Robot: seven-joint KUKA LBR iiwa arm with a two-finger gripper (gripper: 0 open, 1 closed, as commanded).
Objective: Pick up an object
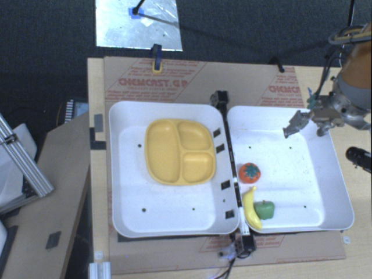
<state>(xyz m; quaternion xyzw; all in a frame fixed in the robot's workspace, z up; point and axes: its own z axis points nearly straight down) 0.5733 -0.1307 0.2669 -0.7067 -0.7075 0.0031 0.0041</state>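
In the right bin (pixel 302 173) lie three small toy foods near its left wall: a red tomato (pixel 249 172), a yellow banana (pixel 251 210) and a green pepper (pixel 265 210) touching the banana. My gripper (pixel 308 125) hangs over the bin's upper right part, well above and to the right of the foods. Its two fingers are spread apart with nothing between them.
The left bin (pixel 131 208) holds a yellow divided plate (pixel 180 151). A black clip strip (pixel 228 167) runs between the two bins. Cardboard (pixel 174 80) lies beneath them, and a shiny sheet (pixel 138 15) sits at the back.
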